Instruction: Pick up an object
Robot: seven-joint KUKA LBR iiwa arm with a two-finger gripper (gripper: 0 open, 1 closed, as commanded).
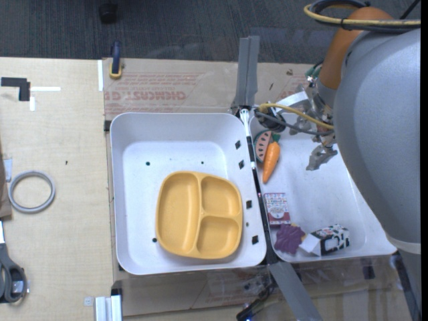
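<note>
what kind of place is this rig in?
Probably a robotics lab or test bench. A grey arm reaches over two white bins holding toy items like a carrot and a yellow divided plate, with a roll of tape and scissors nearby.

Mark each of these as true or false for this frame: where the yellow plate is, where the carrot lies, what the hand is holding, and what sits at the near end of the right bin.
1. The yellow divided plate lies in the left bin. True.
2. The carrot lies in the left bin. False: it lies in the right bin, by the divider.
3. The hand has the carrot between its fingers. False: the carrot lies apart from it, on the bin floor.
4. A purple object and a black-and-white object sit at the right bin's near end. True.
</note>
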